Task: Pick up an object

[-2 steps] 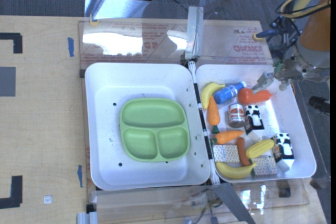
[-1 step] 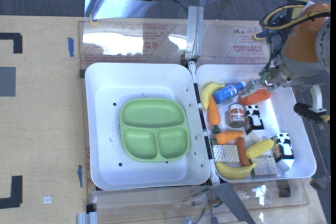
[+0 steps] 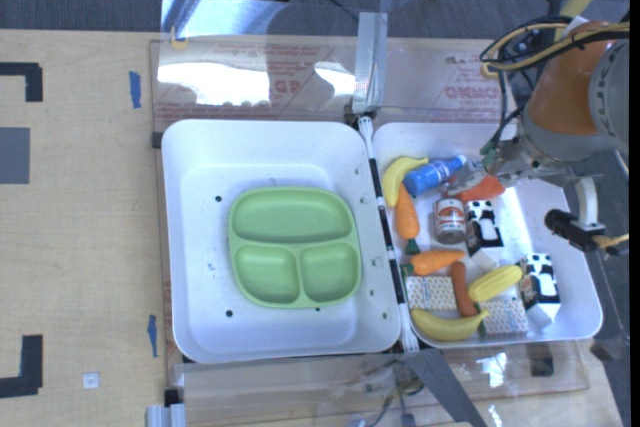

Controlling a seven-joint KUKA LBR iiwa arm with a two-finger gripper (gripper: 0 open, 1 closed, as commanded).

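Two white bins side by side; left bin (image 3: 190, 215) carries green divided tray (image 3: 296, 247), right bin (image 3: 575, 310) crowded: bananas, carrots, blue bottle (image 3: 432, 175), small can (image 3: 451, 220), black-white pieces. Candidate objects all sit there. Gripper (image 3: 500, 160) hangs over upper right bin near bottle; opening and any hold: cannot tell. Risk: tight clutter, touching items, likely slip or double grab. Arm cut off at right edge; fingertips lost against wrist body.

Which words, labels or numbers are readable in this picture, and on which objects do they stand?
None can be read.
Clear panel behind the right bin: red print, too blurred.
Clear panel behind the left bin: red print, blurred.
Small can: label too small.
Blue bottle: label unreadable.
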